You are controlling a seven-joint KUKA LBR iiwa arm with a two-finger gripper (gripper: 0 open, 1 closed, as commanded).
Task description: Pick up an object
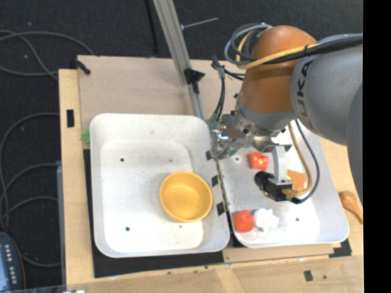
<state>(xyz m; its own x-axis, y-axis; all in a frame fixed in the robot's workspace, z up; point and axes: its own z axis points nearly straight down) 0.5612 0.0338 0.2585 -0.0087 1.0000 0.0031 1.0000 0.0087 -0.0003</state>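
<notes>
- Camera view looks down on two white bins side by side on a tan bench (pixel 134 84).
- Yellow bowl (pixel 186 195): round, smooth, open side up. It sits in the left bin (pixel 116 124), near that bin's right edge and towards its front.
- Red ball (pixel 244 221): small and glossy, in the front left corner of the right bin (pixel 324 224).
- White lump (pixel 266 218): crumpled in look, touching or just beside the red ball on the side away from the left bin.
- Orange block (pixel 258 161): small and squarish, with a paler patch on one face. It lies nearer the middle of the right bin, just beside the arm's wrist.
- Orange wedge (pixel 297 178): a duller orange and partly hidden, towards the bin's right half.
- Gripper (pixel 227 140): it hangs over the left edge of the right bin, close to the seam between the bins. From this angle I cannot tell whether it is open or closed, and nothing can be seen held in it.
- Arm (pixel 330 90): grey with a big orange band, reaching in over the back of the right bin.
- Both bins are speckled with fine dark dots and have rounded corners.
- Metal rail (pixel 174 35): it slants across the back of the bench.
- Dark floor (pixel 61 11): it surrounds the bench, with thin cables (pixel 24 41) looping over it.
</notes>
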